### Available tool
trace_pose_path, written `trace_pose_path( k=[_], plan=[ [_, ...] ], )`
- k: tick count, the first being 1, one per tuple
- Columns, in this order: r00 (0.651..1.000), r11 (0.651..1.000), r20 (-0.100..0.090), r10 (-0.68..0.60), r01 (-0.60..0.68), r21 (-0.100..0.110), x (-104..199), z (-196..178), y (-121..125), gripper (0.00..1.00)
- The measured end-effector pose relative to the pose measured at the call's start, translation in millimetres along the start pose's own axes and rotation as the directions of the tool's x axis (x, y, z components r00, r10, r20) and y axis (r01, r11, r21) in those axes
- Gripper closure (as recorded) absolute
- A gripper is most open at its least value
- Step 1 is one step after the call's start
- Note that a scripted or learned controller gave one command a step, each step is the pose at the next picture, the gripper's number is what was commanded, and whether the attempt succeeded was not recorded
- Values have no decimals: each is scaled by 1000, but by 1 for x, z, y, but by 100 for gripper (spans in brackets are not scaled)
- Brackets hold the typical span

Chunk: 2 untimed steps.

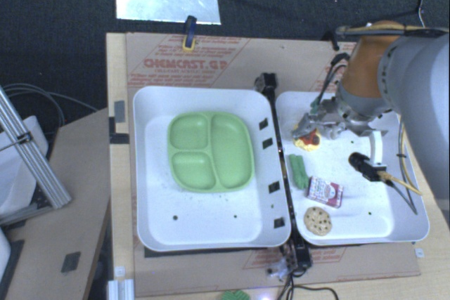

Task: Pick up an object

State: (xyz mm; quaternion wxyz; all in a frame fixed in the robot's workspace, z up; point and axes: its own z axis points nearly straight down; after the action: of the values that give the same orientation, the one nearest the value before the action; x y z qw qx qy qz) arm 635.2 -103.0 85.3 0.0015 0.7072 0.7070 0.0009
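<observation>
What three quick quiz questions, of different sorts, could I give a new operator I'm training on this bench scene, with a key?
1. True or false: the green tray lies in the left bin.
2. Which item lies nearest the right bin's front edge? A) cookie B) green stick C) red packet
3. Fill in: the hand is right above the yellow and ____ toy.

Key: 1 true; 2 A; 3 red.
</observation>
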Motion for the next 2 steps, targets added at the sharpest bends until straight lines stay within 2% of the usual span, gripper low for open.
trace_pose_path(
  k=[1, 2],
  plan=[
    [1000, 1000, 1, -3, 3, -6, 1, -14, 2, 100],
    [1000, 1000, -3, -11, 11, -4, 69, -105, -29, 100]
  ],
)
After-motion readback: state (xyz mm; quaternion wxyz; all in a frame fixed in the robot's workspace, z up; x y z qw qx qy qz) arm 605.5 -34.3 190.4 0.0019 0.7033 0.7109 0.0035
